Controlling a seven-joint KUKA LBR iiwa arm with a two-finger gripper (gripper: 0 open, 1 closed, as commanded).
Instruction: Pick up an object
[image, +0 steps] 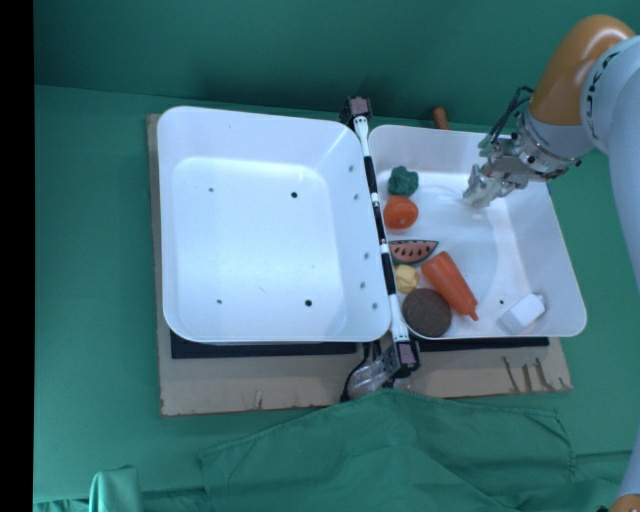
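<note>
my pincer (480, 192) hangs upper right over bare bin floor (520, 240); its aperture i cannot tell. risk: closing here grips nothing, tomato (400, 212) well apart.

No legible text or markings.

The arm (600, 70) is cut off by the right edge; the claw (482, 192) fingers are too small to tell apart.
</note>
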